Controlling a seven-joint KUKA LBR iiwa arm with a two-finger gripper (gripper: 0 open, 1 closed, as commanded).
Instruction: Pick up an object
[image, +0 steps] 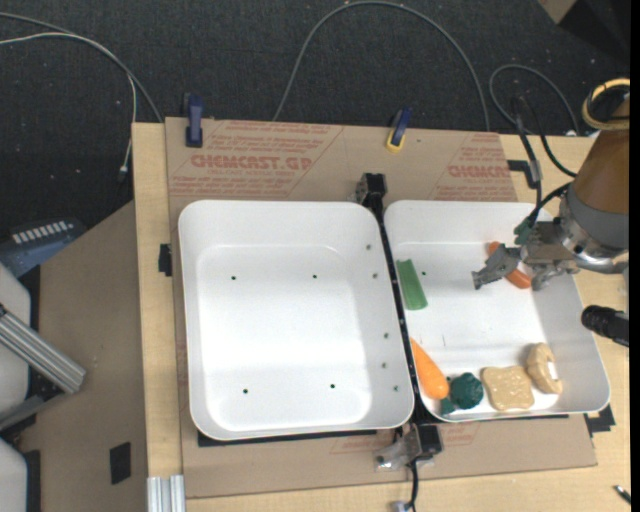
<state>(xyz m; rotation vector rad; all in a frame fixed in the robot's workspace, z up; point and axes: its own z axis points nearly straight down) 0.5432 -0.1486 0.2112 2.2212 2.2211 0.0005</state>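
Observation:
My gripper (515, 272) hangs over the upper right part of the right bin (470, 330), its dark fingers spread apart. A small orange-red object (517, 279) lies right by the fingertips; whether they touch it I cannot tell. A green block (411, 284) lies along the right bin's left wall. Along the near edge of that bin lie an orange carrot (430, 372), a dark green lump (465, 391), a tan bread slice (508, 387) and a pale roll-like piece (544, 367).
The left bin (290, 320) sits beside the right one, sharing a black divider. Both rest on a cardboard sheet (300, 150) held by a blue clamp (193, 118) and a yellow clamp (398, 128). Cables loop over the dark floor behind.

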